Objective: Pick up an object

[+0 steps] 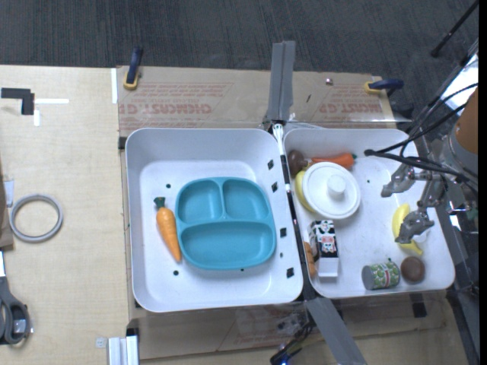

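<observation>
Gripper of mine hangs over the right bin, near its right wall, with the two metal fingers spread apart and nothing between them. Just below it, partly under the lower finger, lies a small yellow toy, which I judge the nearest thing to pick; its long axis seems to run roughly up and down the view, though part of it is hidden. A straight drop with a slight shift toward the near edge should bring the fingers around it.

Further toward the near edge sit a brown ball and a green can lying on its side, close together. Left of me stands a white lidded pot on a yellow dish, with a carrot-like piece behind it, and a small milk carton near the divider. None of these blocks the descent.

In the left bin a blue divided plate lies with a toy carrot just beside it. Both are well apart from me.
</observation>
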Robot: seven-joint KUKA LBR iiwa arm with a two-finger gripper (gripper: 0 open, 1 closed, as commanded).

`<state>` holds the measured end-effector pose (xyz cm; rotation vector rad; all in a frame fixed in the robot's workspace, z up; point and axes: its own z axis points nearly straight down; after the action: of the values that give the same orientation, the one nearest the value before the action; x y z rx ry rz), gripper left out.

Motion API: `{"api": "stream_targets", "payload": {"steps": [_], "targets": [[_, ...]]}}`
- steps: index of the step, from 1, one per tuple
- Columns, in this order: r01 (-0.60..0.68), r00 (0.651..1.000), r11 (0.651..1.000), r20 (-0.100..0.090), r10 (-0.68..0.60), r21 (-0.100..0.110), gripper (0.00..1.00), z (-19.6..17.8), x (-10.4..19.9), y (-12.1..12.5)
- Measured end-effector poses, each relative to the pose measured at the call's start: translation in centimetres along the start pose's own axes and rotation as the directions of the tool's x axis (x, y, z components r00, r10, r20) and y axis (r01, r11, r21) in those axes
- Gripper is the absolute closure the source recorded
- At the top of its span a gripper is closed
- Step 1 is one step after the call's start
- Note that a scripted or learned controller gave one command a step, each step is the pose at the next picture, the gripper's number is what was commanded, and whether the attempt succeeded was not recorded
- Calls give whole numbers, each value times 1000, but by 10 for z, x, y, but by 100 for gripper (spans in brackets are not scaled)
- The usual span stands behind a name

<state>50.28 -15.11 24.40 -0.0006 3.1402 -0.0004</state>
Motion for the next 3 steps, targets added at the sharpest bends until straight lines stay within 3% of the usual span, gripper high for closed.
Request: {"api": "stream_targets", "payload": {"steps": [1, 2, 3], "targets": [[-124, 992, 992, -1, 124, 0, 0, 135, -8, -71], [-118, 993, 993, 4, 118, 1, 100, 125, -11, -69], [-143, 990, 990, 5, 143, 1, 100, -18, -64, -65]]}}
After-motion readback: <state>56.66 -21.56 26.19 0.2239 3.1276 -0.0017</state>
